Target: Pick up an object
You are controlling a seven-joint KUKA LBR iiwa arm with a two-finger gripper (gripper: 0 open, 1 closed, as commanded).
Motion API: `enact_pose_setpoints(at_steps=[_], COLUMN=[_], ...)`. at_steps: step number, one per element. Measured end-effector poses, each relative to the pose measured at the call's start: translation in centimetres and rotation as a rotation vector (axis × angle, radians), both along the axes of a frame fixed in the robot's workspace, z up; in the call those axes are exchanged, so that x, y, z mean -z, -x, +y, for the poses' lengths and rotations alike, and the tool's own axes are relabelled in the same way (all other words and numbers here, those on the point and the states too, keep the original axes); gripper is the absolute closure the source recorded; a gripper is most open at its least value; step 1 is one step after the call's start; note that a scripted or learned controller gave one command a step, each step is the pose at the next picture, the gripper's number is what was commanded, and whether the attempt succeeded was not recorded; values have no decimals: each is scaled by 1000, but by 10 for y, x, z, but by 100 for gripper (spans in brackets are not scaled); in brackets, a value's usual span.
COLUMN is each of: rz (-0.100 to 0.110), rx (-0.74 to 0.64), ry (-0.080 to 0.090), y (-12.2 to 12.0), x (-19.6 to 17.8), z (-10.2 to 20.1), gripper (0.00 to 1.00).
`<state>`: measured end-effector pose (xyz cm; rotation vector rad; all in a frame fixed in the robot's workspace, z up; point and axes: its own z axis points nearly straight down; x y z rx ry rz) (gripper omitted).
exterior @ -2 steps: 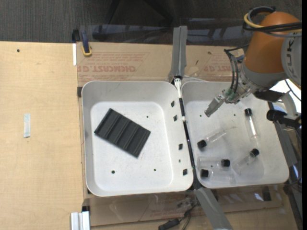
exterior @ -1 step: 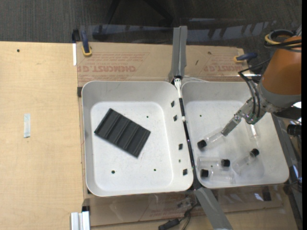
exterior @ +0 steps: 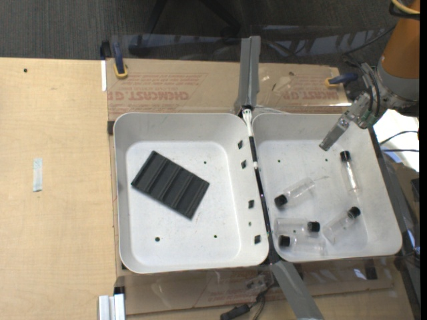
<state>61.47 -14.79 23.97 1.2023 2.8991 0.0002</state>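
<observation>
Gripper (exterior: 331, 139) hangs over the right bin's (exterior: 393, 235) far edge; can't tell its state from here. Clear vials (exterior: 347, 172) lie scattered nearby, probably slippery and prone to rolling away.

Two white bins (exterior: 127, 179), one ridged black panel (exterior: 170, 184), five clear black-capped vials (exterior: 294, 194), two clamps (exterior: 119, 65)
</observation>
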Motion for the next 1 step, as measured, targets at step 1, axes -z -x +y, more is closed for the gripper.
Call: enact_pose_setpoints(at_steps=[1], rz=[-1], rx=[-54], ry=[2], y=[-41], x=[36], z=[-26], gripper=[0])
